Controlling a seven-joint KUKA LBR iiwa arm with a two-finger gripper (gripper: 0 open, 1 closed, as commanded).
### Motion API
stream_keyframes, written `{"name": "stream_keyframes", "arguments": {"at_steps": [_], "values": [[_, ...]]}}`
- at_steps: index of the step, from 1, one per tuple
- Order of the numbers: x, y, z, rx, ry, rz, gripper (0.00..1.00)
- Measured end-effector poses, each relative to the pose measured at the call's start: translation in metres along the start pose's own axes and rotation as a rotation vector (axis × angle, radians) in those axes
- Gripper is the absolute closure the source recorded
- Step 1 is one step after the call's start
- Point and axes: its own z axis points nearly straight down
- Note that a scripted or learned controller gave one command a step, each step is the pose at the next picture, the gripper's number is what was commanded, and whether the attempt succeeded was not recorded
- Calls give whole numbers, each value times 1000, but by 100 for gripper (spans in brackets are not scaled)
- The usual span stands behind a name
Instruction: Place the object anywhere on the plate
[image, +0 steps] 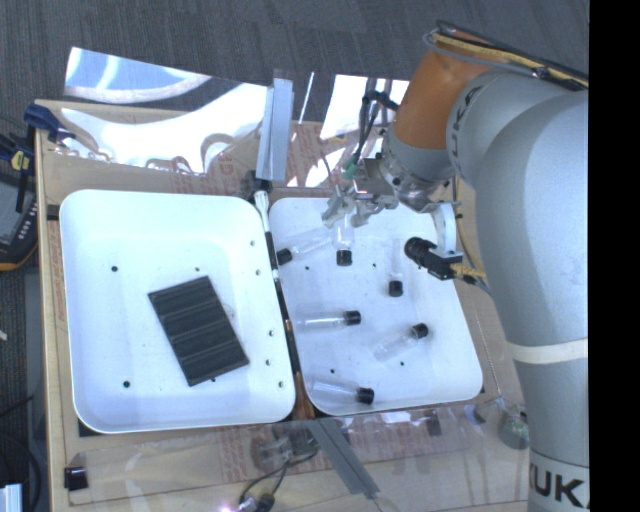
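Claw: positioned over the far part of the right bin, below the grey wrist and the orange band. The finger spread cannot be read; the metal parts blur together at this angle.
Claw contents: a clear vial with a black cap sits directly under the fingertips, cap toward the camera. Whether the fingers grip it or merely stand above it cannot be told.
Adjacent vial: a second clear vial lies just left of the claw, its black cap next to the bin's left wall.
Other vials, right bin: one with a black cap at centre; one short black-capped item to the right; one lying tilted near the right wall; one along the near wall.
Black attachment: mounted on the arm's side, hanging over the right bin's right part.
Plate: dark, ribbed, rectangular, lying flat and turned at a slant in the left bin, well apart from the claw and all vials.
Bins: side by side, walls touching along the middle.
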Motion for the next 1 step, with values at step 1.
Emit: {"name": "stream_keyframes", "arguments": {"at_steps": [1], "values": [[0,0,0,0,0,0,0]]}}
